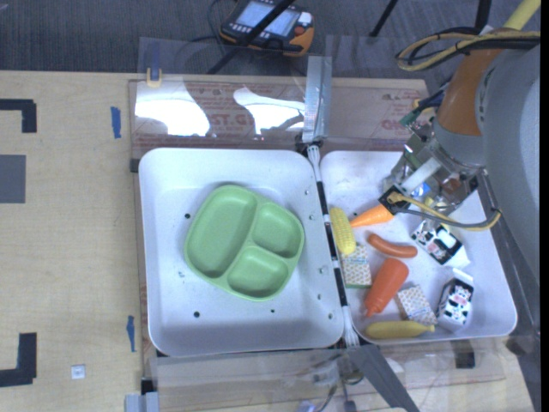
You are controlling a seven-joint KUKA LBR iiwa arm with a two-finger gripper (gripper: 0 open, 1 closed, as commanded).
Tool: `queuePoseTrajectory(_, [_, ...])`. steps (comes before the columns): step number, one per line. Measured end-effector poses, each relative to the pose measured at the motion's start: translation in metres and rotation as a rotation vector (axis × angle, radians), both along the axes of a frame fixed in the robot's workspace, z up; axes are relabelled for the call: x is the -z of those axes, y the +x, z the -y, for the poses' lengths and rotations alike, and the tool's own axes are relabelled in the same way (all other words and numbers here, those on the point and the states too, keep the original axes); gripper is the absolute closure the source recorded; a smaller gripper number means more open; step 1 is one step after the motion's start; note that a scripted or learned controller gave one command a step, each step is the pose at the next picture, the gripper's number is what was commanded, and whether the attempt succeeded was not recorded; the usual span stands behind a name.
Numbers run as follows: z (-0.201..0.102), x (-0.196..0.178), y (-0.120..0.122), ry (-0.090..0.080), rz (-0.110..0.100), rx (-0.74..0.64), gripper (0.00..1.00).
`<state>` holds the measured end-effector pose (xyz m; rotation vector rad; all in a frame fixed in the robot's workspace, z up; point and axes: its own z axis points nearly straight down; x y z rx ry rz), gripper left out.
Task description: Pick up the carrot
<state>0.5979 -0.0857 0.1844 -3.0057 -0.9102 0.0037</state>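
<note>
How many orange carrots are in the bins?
2. One carrot lies at the top of the right bin, by the gripper. The bigger carrot lies lower down, below the sausage. More could hide under the arm.

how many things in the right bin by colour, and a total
orange: 2, the carrot and a small cone-shaped piece
yellow: 2, corn and banana
red: 1, sausage
speckled tan: 2 blocks
black-and-white: 2 toys
total: 9
</note>
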Motion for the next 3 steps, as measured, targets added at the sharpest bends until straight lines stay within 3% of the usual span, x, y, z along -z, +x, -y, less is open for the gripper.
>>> queuePoseTrajectory(1, [0.086, 0.059, 0.036, -0.001, 0.002, 0.012, 0.00])
queuePoseTrajectory(2, [0.113, 0.057, 0.055, -0.002, 0.003, -0.168, 0.00])
queuePoseTrajectory(3, [0.112, 0.058, 0.055, -0.001, 0.003, -0.170, 0.00])
